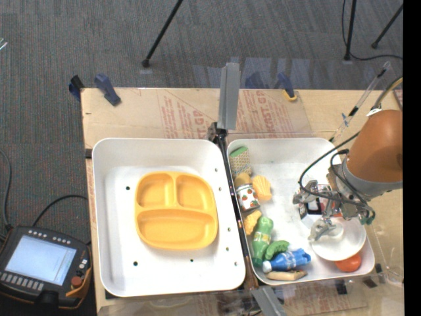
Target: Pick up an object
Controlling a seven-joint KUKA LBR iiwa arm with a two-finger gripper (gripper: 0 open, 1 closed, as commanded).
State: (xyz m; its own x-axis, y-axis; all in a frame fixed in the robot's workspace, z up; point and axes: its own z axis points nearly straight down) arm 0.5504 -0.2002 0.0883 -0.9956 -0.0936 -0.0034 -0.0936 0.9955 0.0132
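Observation:
My gripper (325, 228) hangs over the right side of the right bin (289, 153), just above a white bowl (342, 243) near the bin's front right corner. An orange-red round object (349, 263) lies at the bowl's front edge. Along the bin's left wall sits a row of toy foods: a green-grey piece (239, 155), a yellow corn-like piece (262, 187), a small can (247, 197), a green bottle (262, 234), a green pickle (277, 248) and a blue bottle (288, 260). I see nothing between the fingers.
The left bin (118, 176) holds a yellow divided plate (176, 210). A grey upright post (229, 101) stands behind the seam between the bins. A teach pendant (43, 265) lies on the floor at lower left. Tripod legs stand behind the bench.

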